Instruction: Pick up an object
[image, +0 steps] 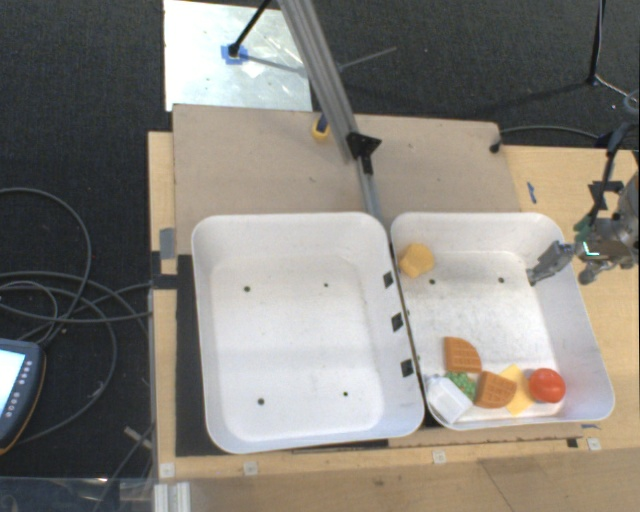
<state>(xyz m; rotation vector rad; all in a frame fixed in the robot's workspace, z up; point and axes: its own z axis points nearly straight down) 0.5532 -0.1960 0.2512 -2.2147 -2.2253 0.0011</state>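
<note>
— Where's the claw, and can you read it?

— The gripper (562, 258) sits at the right rim of the right bin (500, 262), mostly cut off by the picture's edge. One grey finger pokes inward over the rim; whether it is open or closed I cannot tell, and I see nothing held in it.

— What's in that bin?

— A yellow block (416, 261) lies alone near the top left corner, well apart from the claw. Along the lower edge is a cluster: a waffle piece (461, 354), a second one (495, 389) beside a yellow wedge (516, 389), a red tomato (546, 385), something green (463, 381) half hidden, and a white piece (447, 399) at the corner.

— And the left bin (290, 330)?

— Only its dark spots show on the white floor.
</note>
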